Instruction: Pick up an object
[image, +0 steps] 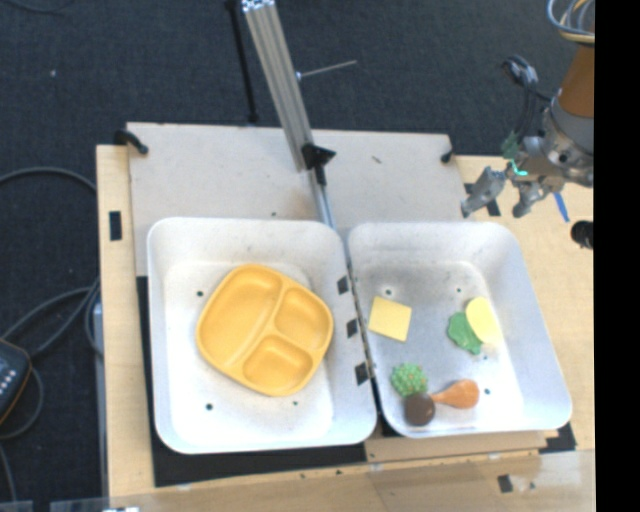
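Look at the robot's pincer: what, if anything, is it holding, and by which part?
Nothing. The open pincer hangs above the right white bin's far rim, with no object between its fingers.

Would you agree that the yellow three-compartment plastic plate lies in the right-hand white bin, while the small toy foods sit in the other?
Not quite: the camera view shows the yellow three-compartment plastic plate in the left-hand white bin; the small toy foods sit in the other.

An orange band (577, 85) is seen on the arm at the upper right of the frame, above a grey wrist. Below it, the gripper (505, 202) is shown in grey metal — two dark-tipped fingers, a small teal mark and a blue strip beside them.
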